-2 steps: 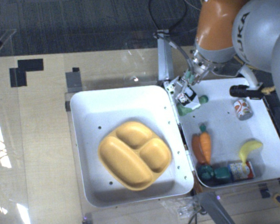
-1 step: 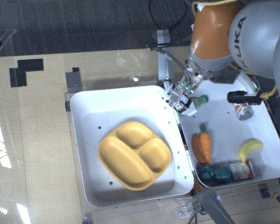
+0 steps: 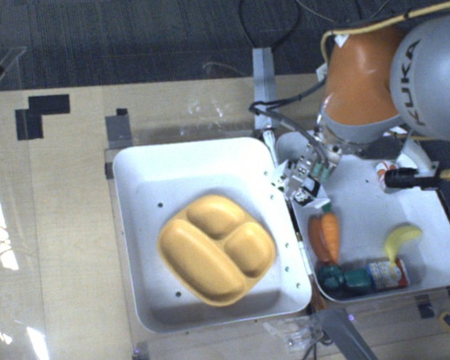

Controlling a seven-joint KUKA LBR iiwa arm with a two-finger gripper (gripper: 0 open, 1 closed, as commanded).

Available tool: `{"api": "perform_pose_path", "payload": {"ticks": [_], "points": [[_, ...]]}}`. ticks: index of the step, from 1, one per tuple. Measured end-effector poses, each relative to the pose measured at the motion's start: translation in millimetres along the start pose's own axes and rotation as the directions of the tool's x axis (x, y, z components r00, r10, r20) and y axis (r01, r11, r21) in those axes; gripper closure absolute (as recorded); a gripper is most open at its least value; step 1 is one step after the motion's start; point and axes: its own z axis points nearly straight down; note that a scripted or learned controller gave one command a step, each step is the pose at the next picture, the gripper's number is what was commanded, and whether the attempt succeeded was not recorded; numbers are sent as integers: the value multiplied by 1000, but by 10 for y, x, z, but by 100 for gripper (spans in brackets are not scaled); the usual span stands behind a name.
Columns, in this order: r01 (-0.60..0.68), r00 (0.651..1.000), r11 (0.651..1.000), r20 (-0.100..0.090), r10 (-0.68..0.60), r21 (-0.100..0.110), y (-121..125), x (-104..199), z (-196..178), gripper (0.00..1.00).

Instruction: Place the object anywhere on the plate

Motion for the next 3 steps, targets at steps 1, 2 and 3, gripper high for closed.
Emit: {"api": "perform_pose_path", "payload": {"ticks": [1, 2, 3], "points": [[1, 1000, 1000, 5, -1, -6, 22, -10, -120, 100], [-48, 999, 999, 3, 48, 0, -390, -158, -1020, 100], [10, 1000, 1000, -1, -10, 1, -611, 91, 7, 100]]}}
